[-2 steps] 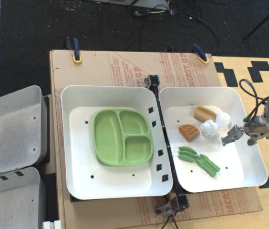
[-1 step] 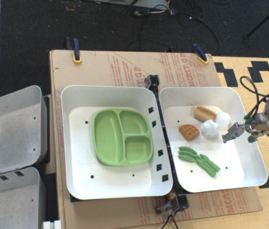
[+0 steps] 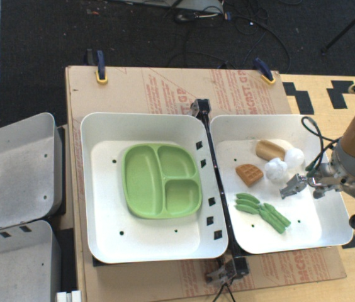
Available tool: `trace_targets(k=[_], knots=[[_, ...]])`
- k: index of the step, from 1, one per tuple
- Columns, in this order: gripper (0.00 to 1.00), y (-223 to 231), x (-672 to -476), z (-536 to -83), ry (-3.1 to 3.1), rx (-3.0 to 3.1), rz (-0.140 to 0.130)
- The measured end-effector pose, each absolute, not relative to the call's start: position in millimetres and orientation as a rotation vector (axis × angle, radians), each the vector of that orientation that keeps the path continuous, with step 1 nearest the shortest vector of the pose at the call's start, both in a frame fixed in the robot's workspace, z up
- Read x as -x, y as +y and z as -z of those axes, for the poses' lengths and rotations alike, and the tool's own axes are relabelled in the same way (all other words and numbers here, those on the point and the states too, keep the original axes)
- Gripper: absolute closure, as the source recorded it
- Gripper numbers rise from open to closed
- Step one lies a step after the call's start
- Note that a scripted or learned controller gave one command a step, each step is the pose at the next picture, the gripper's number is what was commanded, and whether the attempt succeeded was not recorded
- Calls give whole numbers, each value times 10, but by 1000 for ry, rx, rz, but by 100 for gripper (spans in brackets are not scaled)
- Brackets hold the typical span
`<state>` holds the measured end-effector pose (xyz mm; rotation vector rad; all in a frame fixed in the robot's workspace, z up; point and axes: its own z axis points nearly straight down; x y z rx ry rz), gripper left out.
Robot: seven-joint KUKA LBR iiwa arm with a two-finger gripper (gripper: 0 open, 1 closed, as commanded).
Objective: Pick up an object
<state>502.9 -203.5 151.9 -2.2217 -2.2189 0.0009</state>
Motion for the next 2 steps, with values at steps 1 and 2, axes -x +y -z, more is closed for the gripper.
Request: trace_targets(k=[1,2], knots=[[0,-2030,-5030,-997,-2219,2222,-1],[100,-2030,-5034,-1114,-2220,2223,0]])
